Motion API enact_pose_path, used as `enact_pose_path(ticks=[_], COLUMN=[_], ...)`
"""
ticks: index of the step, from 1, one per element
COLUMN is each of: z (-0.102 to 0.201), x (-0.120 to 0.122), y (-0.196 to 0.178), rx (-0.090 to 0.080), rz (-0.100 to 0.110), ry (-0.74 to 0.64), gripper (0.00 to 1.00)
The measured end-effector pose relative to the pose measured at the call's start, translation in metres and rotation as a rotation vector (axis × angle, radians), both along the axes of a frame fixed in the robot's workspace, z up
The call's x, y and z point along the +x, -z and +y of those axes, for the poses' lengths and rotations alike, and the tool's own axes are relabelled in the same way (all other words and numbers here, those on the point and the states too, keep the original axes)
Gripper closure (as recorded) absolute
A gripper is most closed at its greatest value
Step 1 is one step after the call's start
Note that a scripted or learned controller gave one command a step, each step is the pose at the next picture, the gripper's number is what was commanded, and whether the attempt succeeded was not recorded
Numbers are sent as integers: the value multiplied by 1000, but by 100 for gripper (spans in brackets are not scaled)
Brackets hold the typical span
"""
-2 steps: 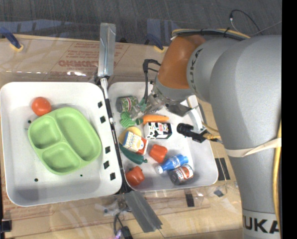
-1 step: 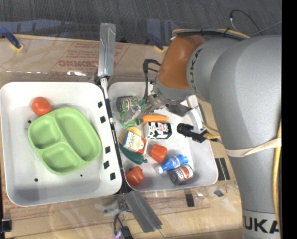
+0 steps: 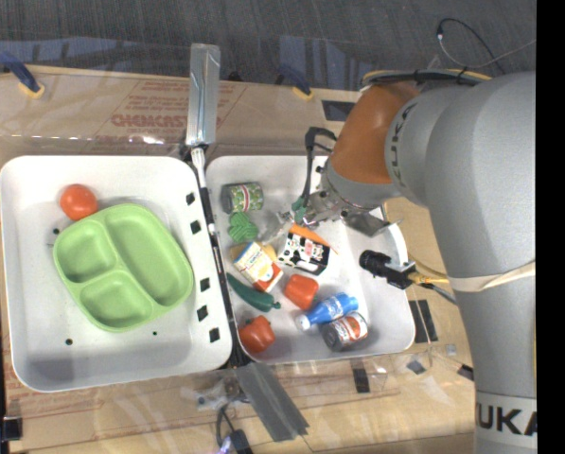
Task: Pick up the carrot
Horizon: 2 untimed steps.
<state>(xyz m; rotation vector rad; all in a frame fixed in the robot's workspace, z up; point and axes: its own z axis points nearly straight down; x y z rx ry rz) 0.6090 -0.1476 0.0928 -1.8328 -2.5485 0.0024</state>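
An orange sliver that looks like the carrot (image 3: 305, 224) lies in the right bin (image 3: 396, 253), wedged against the top edge of a black-and-white cow-print carton (image 3: 306, 251). Most of the carrot is hidden. My gripper (image 3: 304, 210) hangs low over the bin's middle, directly above that orange piece and seemingly touching it. The grey wrist and its orange band (image 3: 367, 145) cover the bin's back right part.
The right bin also holds a tin can (image 3: 242, 197), a green vegetable (image 3: 244, 225), a juice box (image 3: 256, 263), a blue bottle (image 3: 326, 310), a second can (image 3: 345, 331) and two red items. The left bin (image 3: 26, 253) has a green divided plate (image 3: 121, 265) and a tomato (image 3: 78, 200).
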Motion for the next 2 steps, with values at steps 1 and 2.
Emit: enact_pose_path(ticks=[1, 2], z=[1, 1], x=[1, 1], y=[-10, -10], rx=[1, 0], rz=[0, 0], ry=[-4, -4], gripper=[100, 0])
